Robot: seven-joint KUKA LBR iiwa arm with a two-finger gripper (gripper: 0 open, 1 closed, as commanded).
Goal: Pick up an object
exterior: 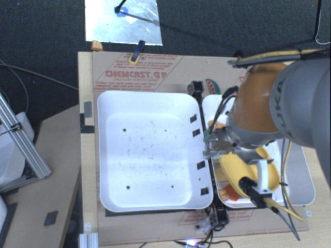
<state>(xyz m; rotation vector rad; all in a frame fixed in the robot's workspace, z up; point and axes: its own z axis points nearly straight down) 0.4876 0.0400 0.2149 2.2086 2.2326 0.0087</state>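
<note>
My arm [269, 105] reaches in from the right and covers most of the right bin [211, 103]. The gripper [213, 148] hangs low over that bin's left wall, its metal body just showing under the wrist. A yellow, banana-like object [232, 168] lies in the right bin just right of and below the gripper. Beside it, at the bin's front edge, is a red-orange piece [230, 193]. A small orange bit [219, 124] shows above the gripper. Whatever lies under the wrist is hidden.
The left white bin [150, 154] stands beside the right one, with black clips [199, 149] along the shared wall. A dark and green object [209, 85] sits at the right bin's back edge. On the cardboard behind lie a blue-yellow tool [137, 51] and a shiny sheet [123, 14].
</note>
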